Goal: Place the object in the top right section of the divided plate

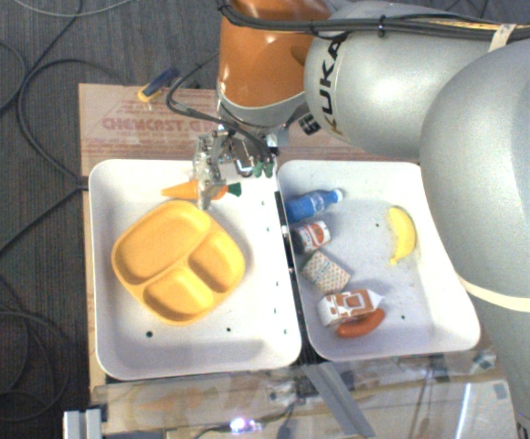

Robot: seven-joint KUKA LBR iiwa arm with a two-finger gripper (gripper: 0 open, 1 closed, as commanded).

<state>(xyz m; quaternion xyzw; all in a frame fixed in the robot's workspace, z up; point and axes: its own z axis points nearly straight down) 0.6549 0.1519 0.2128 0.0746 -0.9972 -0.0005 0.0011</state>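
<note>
The hand hung over the back edge of the left bin, and a small carrot (orange body, green tip toward the bin divider) sat right at its fingertips. The fingers looked clamped on the carrot near its green end, though the grip point was small and partly hidden by the wrist hardware, so this is a judgement rather than a certainty.

The divided plate, yellow-orange and tilted on the diagonal, lay just below the hand, its nearest rim almost under the carrot. The top right section was the compartment closest to the hand.

The main risk was the grip itself: a pinch near one end of a tapered toy could let it swing or slip out. A release made too early would drop it on the bin floor behind the plate rim. Because the compartments were skewed, a small overshoot could also put it in the neighbouring section.
</note>
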